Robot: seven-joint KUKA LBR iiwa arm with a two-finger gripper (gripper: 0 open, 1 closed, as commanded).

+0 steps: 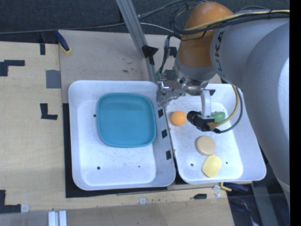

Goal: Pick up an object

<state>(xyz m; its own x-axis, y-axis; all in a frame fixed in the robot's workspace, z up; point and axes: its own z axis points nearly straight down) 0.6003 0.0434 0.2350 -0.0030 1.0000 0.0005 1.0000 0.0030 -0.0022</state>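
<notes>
The right bin holds an orange ball, a beige round piece, a yellow lump and a small green object partly hidden by a black cable fitting. My gripper hangs under the orange wrist band at that bin's far-left corner, by the divider between the bins. It is above and slightly left of the orange ball, and I see nothing held in it. A blue square plate lies in the left bin.
The grey arm covers the right bin's far-right side. A slanted metal post rises behind the bins. Cables loop from the wrist over the right bin near the green object.
</notes>
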